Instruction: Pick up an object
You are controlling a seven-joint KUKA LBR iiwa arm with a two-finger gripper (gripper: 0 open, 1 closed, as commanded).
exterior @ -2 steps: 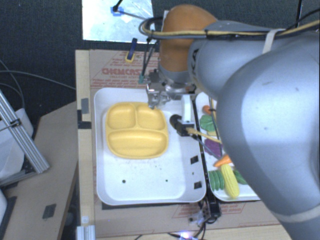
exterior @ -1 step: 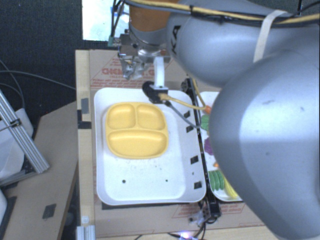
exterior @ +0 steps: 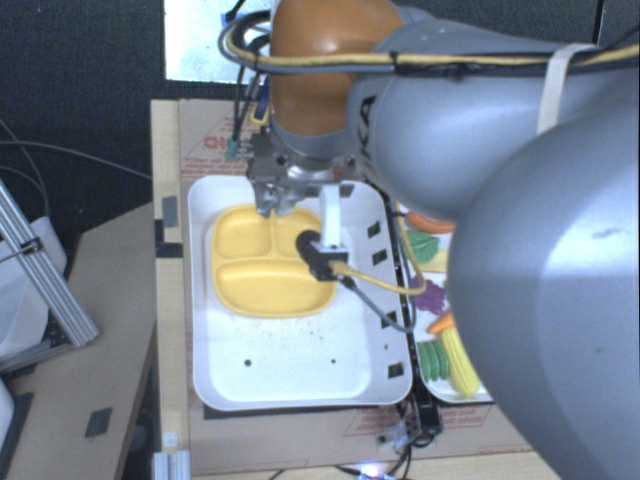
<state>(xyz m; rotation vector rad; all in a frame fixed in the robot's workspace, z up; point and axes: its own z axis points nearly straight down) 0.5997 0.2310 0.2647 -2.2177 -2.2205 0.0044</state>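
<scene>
A yellow divided plate lies in the left white bin, toward its far half. My gripper hangs over the plate's far edge, near the top compartments. The arm's grey body and orange band cover it from above, so the fingers are mostly hidden. Nothing can be seen held in it.
The right bin is largely covered by the arm. Along its left side I see toy food: a corn cob, green pieces, a purple piece and an orange-and-green item. Cardboard lines the bench under the bins.
</scene>
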